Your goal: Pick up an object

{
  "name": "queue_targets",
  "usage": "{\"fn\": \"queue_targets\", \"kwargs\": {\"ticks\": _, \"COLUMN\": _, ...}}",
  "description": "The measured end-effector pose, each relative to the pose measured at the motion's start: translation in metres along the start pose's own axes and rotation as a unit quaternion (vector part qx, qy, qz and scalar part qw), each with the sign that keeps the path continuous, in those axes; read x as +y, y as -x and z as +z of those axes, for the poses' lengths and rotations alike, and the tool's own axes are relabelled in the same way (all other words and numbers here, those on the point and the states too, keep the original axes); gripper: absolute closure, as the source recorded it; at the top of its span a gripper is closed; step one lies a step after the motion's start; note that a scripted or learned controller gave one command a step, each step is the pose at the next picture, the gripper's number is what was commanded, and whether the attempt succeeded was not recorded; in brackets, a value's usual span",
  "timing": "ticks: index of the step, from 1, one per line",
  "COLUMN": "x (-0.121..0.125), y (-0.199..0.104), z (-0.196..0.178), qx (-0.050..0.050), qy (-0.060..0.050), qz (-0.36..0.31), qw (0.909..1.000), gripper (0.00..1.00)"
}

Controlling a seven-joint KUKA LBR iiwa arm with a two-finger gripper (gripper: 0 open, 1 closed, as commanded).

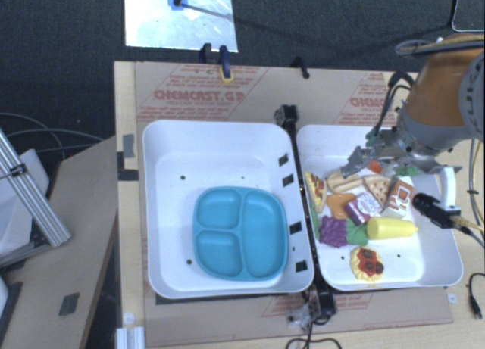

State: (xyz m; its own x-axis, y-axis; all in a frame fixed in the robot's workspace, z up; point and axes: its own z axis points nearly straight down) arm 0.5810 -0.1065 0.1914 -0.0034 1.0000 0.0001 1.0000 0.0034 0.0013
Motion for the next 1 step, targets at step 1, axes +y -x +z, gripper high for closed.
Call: {"fn": "queue_targets", "kwargs": {"ticks": 1, "x": -0.0095, "y": 0.0007, "z": 0.1067, "qx": -0.005, "qy": 0.007, "qz": 0.001, "qw": 1.0000, "gripper": 0.00}}
